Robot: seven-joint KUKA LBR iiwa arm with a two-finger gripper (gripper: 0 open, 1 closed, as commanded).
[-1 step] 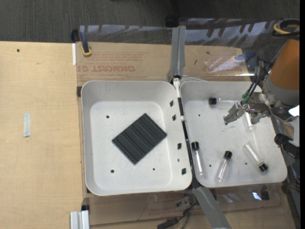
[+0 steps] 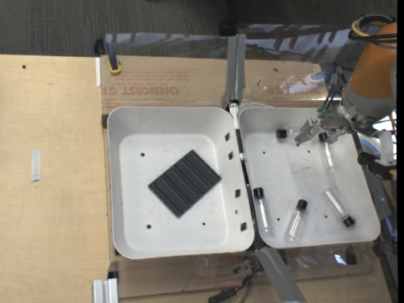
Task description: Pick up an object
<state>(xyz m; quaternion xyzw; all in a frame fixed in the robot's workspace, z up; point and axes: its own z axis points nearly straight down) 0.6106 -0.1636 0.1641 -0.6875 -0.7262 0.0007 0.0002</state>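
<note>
At the far left, the wooden bench surface (image 2: pixel 50 169) carries a small pale strip (image 2: pixel 35 166) lying flat, well apart from the bins. Behind the bins lies a brown cardboard sheet (image 2: pixel 158 81) with printed lettering, and a yellow-tipped clamp (image 2: pixel 113 65) sits at its left end. The left bin (image 2: pixel 120 188) holds one item: a dark ribbed rectangular pad (image 2: pixel 185 183), lying flat and turned diagonally near the middle of the floor, clear of all walls. A grey upright post (image 2: pixel 236 68) stands behind the seam where the two bins meet. The right bin (image 2: pixel 372 232) holds several clear tubes with black caps. One capped tube (image 2: pixel 261 212) lies along the left wall, cap toward the back. Just to its right, a second tube (image 2: pixel 296 219) lies tilted, cap uppermost, near the front. A loose black cap or short capped piece (image 2: pixel 281 133) rests near the back left of this bin. A further tube (image 2: pixel 338 208) lies diagonally at the front right, cap toward the front corner, and another clear tube (image 2: pixel 329 156) lies near the back right, below the gripper. The gripper (image 2: pixel 319 131) is over the back right of the right bin, beneath the orange band of the arm (image 2: pixel 374 68). Whether the gripper is released or clenched cannot be told from this view, and nothing is visibly between its fingers.
</note>
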